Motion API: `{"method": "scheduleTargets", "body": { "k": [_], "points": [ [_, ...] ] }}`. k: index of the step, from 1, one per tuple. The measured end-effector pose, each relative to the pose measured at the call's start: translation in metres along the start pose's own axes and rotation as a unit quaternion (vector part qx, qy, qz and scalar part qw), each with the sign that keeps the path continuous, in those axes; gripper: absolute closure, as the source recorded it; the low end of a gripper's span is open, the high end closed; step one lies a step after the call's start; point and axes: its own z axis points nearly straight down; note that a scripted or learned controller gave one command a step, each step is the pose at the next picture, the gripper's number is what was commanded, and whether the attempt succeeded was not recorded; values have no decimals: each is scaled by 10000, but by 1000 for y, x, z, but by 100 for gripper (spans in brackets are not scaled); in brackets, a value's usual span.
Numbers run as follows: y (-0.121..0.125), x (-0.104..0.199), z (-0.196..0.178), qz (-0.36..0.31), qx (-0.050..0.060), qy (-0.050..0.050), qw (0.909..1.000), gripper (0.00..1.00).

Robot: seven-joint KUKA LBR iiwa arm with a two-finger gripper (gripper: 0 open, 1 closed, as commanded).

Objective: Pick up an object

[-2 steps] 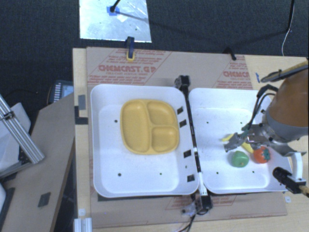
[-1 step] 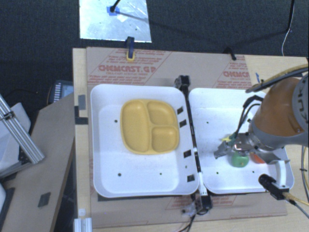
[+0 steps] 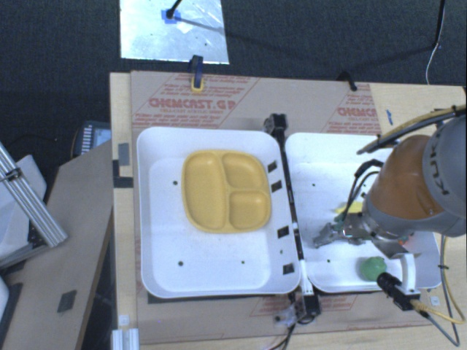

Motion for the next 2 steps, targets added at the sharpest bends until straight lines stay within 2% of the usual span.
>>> {"method": "scheduleTargets", "body": {
  "k": [1, 2],
  "points": [
    [1, 0, -13, -1, -24, -6, 10000, 100],
    [-2, -2, -57, -7, -41, -13, 10000, 100]
  ]
}}
